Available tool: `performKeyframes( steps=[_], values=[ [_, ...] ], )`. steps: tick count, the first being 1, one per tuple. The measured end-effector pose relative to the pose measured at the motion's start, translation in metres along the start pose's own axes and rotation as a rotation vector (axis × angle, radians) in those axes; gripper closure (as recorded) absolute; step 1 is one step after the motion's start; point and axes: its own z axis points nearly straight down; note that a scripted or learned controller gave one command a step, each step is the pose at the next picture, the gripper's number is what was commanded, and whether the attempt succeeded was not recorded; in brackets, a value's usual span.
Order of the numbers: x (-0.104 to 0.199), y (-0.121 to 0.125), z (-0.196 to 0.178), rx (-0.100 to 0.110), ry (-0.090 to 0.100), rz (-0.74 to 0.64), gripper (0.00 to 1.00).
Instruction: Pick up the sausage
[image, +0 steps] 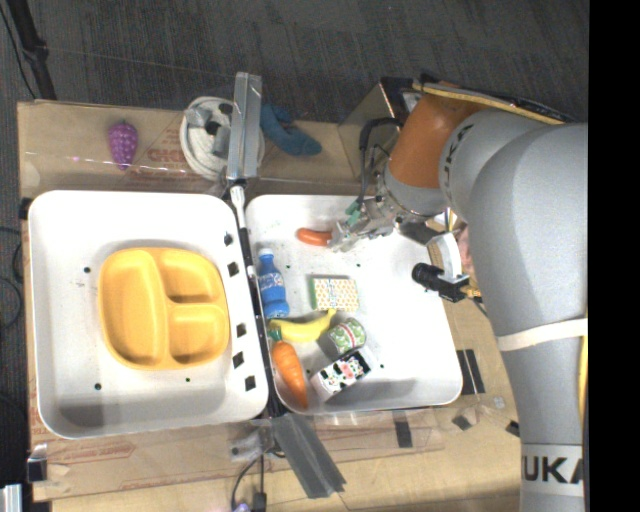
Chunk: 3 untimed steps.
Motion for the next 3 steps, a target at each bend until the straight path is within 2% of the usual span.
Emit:
performKeyframes(
  steps=[1,2,3],
  values=[
    [0.000,0.000,0.000,0.000,0.000,0.000,0.00],
    [0.034,0.007,0.012,-0.001,-0.001,-0.542,0.00],
    [0.033,0.008,0.001,-0.001,-0.003,-0.545,1.00]
  ],
)
